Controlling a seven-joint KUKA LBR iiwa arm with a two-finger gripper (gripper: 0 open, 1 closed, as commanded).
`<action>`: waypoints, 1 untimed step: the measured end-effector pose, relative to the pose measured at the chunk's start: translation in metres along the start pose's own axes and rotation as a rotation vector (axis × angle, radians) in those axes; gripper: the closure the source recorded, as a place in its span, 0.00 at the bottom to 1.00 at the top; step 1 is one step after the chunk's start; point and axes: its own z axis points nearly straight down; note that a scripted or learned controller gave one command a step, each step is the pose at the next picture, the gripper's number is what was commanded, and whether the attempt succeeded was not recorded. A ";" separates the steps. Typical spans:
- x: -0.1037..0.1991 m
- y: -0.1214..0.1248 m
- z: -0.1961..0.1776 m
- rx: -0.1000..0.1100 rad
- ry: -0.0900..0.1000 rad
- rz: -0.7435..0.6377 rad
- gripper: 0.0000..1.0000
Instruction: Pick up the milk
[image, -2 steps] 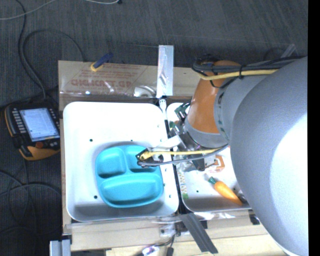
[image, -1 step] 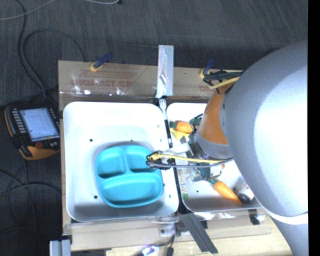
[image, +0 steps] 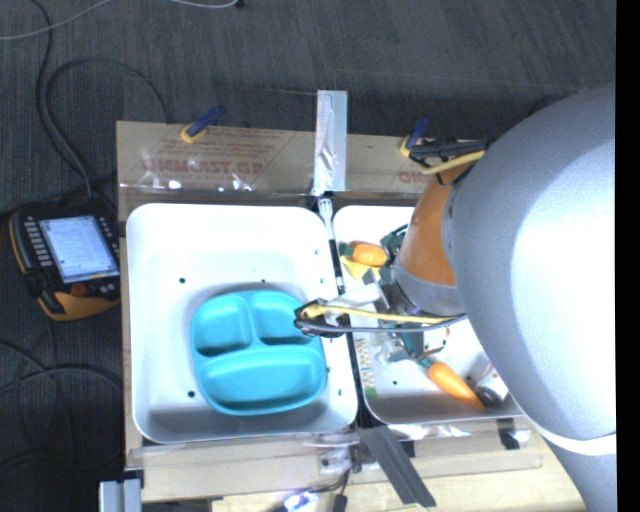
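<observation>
Camera view: glossy blue divided plate (image: 258, 350) (rounded corners) in white bin (image: 160, 260).

Milk (image: 368, 362), seemingly a printed carton (mostly hidden), in right bin (image: 400, 408)

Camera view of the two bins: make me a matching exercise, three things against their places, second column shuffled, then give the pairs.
Things:
1. blue divided plate
2. carrot
3. handheld control pendant

Places:
A. on the dark floor, left of the bench
B. in the left bin
C. in the right bin, near its front edge

Pairs: 1-B, 2-C, 3-A
</observation>
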 end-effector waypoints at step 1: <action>0.000 0.000 -0.008 0.000 -0.006 -0.003 1.00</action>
